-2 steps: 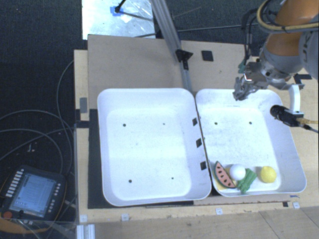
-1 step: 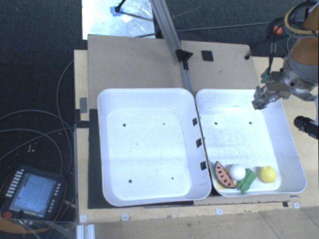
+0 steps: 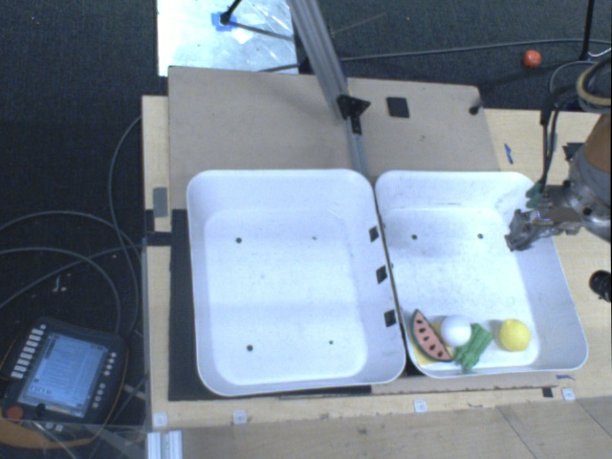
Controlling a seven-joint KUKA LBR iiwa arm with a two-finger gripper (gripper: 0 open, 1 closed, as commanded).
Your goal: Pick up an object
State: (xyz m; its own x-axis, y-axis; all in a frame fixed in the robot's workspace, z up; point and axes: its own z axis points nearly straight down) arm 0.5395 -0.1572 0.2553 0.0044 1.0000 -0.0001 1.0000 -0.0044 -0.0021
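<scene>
Camera view shows my gripper, its state unclear to me, at the right bin's far-right rim, with the lemon nearest, toward the near edge.

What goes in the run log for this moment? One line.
gripper: over right bin's far right edge, holding nothing | toys: near edge of the right bin | pick: not done

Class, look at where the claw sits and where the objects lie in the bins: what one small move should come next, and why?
Probably shift the claw toward the near edge of the right bin. It sits at that bin's right rim, apart from the lemon, white ball, green piece and watermelon slice clustered there.
</scene>
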